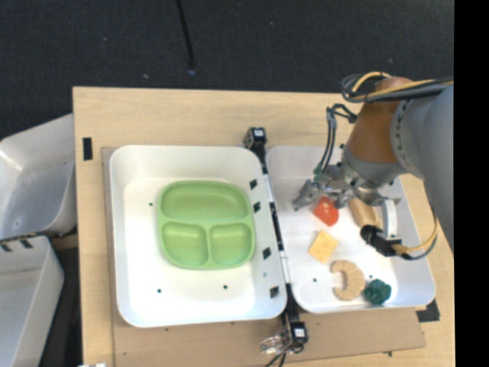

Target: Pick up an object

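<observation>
Pale wooden bench [183, 117] on dark carpeted floor [229, 29], white furniture [30, 182] at its left.

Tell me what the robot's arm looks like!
The arm is fat, round and grey, with an orange band above the wrist. Thin yellow and black cables loop over it. At the end sits a small grey metal claw.

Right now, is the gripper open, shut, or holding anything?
Gripper: low in the right bin, directly over the red object; finger state cannot be told.
</observation>
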### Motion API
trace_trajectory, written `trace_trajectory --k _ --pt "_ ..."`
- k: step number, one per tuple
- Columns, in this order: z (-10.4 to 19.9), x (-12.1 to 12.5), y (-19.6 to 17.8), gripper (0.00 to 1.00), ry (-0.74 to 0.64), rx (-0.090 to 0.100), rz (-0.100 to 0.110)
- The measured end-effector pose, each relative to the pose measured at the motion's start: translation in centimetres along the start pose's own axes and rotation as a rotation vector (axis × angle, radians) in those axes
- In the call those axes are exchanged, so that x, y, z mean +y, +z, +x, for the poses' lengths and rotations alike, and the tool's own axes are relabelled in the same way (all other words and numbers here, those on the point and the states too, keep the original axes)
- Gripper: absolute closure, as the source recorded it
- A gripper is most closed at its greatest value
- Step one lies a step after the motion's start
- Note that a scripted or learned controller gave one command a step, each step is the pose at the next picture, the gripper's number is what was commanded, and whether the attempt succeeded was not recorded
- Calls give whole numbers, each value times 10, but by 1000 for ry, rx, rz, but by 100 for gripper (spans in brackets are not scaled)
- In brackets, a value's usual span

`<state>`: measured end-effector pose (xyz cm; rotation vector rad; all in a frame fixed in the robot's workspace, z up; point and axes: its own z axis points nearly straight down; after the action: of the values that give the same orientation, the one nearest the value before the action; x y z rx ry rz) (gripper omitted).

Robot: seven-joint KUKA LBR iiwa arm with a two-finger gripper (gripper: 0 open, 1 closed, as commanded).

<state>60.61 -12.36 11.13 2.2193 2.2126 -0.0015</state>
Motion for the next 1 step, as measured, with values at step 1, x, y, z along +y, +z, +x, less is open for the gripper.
trace_trajectory --k 1 --pt "-3 5 3 0 2 0 -10"
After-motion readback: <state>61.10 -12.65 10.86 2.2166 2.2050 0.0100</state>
